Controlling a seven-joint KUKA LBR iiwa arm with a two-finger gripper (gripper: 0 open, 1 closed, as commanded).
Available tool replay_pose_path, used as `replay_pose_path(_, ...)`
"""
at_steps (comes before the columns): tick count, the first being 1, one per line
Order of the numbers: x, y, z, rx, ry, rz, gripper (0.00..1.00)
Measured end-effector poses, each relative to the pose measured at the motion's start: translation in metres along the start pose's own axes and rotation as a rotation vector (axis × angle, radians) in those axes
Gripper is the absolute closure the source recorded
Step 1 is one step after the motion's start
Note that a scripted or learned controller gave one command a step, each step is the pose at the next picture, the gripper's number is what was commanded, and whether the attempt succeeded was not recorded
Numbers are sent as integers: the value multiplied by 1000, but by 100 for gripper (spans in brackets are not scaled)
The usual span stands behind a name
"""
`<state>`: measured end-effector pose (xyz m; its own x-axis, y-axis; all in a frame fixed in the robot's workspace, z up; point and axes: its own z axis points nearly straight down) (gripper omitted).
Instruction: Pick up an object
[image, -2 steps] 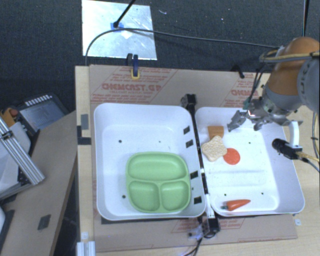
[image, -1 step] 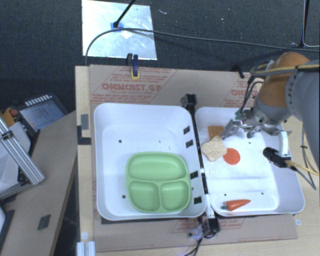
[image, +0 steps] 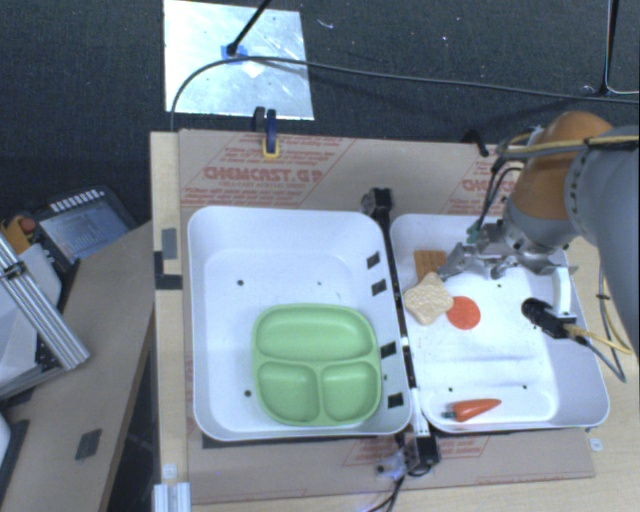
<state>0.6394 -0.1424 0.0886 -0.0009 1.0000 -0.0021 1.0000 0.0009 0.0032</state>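
Nothing is being held yet: the hand (image: 478, 258), its state impossible to tell, is hovering near the cracker (image: 428, 262).

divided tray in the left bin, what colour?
Light green; the divided tray shows plainly in the camera view.

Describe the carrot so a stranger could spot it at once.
Look in the right bin, the one without the green tray. Along its near edge lies the carrot, alone. It is long, orange and pointed, unlike the round red slice and the bread farther back.
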Motion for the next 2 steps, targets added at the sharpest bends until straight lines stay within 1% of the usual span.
replay_pose_path(1, 0, 1, -11, -6, -1, -1, 100)
replay_pose_path(2, -10, 0, -66, -4, 0, 1, 100)
